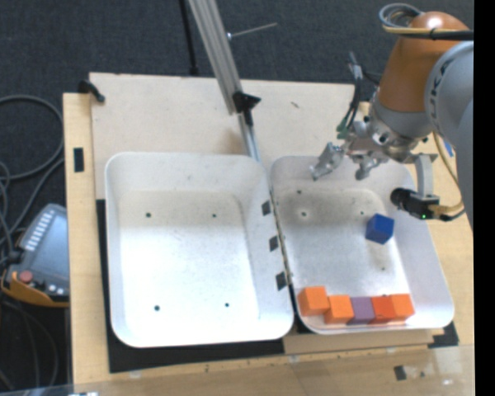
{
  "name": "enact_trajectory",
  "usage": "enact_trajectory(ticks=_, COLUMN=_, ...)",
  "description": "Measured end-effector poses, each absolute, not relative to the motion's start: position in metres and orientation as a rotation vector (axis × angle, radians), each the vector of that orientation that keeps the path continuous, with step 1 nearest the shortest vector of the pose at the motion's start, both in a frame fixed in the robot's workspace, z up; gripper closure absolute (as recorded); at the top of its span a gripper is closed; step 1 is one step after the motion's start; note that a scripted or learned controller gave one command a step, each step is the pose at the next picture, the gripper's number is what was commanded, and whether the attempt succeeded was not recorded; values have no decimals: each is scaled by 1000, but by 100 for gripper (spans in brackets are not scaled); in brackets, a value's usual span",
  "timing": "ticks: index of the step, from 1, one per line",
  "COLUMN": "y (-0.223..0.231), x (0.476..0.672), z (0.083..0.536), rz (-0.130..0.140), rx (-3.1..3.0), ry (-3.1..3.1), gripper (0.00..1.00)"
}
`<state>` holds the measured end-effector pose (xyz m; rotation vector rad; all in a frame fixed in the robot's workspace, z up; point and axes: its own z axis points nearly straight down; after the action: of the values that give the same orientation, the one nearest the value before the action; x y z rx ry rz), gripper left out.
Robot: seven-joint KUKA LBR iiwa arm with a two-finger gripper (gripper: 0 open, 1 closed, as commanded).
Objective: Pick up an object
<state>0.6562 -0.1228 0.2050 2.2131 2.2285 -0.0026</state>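
Blue cube [379, 228] near the table's right edge looks light, rigid; grip opposite flat faces; claw [346, 167] open, empty

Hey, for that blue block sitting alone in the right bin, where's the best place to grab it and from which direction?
Probably from straight above, jaws closing on two opposite flat sides of the blue block. It stands apart from the row of orange and purple blocks and from the right bin walls, so there looks to be room on every side.
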Motion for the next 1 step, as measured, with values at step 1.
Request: enact_trajectory(ticks=1, y=-186, x=604, z=126, rz=8, rx=2210, ry=2216, gripper=0)
